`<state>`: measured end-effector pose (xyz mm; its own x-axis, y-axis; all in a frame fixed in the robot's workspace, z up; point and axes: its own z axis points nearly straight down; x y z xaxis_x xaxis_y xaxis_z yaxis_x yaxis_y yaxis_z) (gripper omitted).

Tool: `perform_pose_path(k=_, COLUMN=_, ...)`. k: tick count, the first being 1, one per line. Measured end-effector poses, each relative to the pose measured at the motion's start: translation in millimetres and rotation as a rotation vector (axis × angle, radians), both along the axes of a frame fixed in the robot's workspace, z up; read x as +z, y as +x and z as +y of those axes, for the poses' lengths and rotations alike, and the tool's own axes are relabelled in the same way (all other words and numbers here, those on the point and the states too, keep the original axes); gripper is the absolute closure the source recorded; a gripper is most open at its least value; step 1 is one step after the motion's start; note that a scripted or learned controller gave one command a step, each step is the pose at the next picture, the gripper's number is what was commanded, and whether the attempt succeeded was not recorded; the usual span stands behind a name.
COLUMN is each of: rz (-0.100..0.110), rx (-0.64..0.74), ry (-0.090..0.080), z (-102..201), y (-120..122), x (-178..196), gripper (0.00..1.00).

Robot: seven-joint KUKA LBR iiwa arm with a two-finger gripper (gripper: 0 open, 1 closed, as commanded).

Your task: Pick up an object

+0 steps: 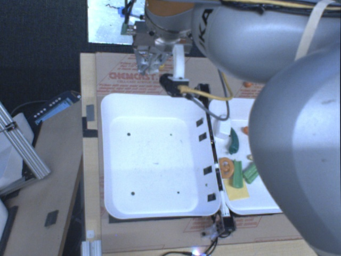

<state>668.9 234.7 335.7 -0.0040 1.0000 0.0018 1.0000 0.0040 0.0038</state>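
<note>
The gripper [151, 63] is seen raised above the far rim of the left bin [114, 143]; whether its fingers are apart or together cannot be told, and nothing is seen held in it. The objects to be picked lie well apart from it, in the right bin [240, 207]: a dark green piece [233, 140], an orange ring [227, 167], green blocks [243, 173] and a yellow card [238, 191]. A pick is judged not yet made.

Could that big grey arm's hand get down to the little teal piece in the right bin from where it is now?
Probably yes. The teal piece lies uncovered in the right bin, with nothing stacked on it. The hand hangs above the far edge of the left bin, so it would have to swing across first.
</note>
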Motion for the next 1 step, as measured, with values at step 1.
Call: perform_pose_path(k=1, rz=-0.002, rx=-0.003, ry=0.0, z=-14.0, y=-0.2, x=53.1, gripper=1.0)
